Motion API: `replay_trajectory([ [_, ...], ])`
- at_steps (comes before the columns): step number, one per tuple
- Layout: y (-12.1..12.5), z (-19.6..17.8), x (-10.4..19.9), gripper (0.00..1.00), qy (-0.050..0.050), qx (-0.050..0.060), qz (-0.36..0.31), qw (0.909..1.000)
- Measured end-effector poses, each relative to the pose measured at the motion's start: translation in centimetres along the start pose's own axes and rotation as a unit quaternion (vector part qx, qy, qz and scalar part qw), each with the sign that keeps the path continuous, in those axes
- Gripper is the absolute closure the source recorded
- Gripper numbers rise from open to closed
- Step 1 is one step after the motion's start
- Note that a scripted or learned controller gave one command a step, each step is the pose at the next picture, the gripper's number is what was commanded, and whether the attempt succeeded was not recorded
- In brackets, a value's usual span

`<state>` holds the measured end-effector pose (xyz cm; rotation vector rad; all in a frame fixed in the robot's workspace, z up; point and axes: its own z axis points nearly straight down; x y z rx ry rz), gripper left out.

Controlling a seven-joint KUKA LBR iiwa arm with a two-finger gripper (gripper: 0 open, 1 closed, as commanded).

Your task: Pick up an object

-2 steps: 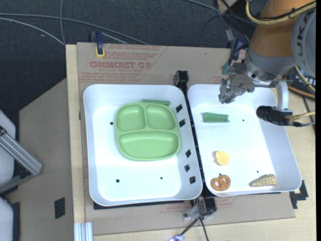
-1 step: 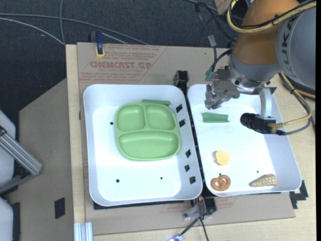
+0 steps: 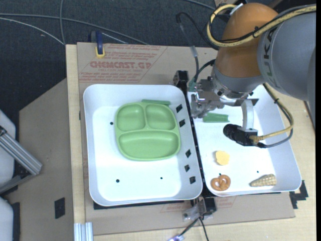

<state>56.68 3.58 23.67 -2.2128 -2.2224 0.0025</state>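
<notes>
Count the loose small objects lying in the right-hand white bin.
4 visible: a flat green strip by the gripper, a yellow chunk mid-bin, a brown pretzel-shaped piece at the near edge, and a tan ridged cone near-right. The arm may hide others.

Green divided plate in left bin, gripper above right bin, pretzel, yellow piece

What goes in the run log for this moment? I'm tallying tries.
gripper: low in right bin, at green piece | grasp: unclear | pretzel, yellow piece: untouched | left bin: green plate
</notes>
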Motion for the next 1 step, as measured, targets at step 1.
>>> replay_trajectory([
  [1, -3.05, -0.32, 4.13, 1.00, 0.000, 0.000, 0.000, 1.0000],
])
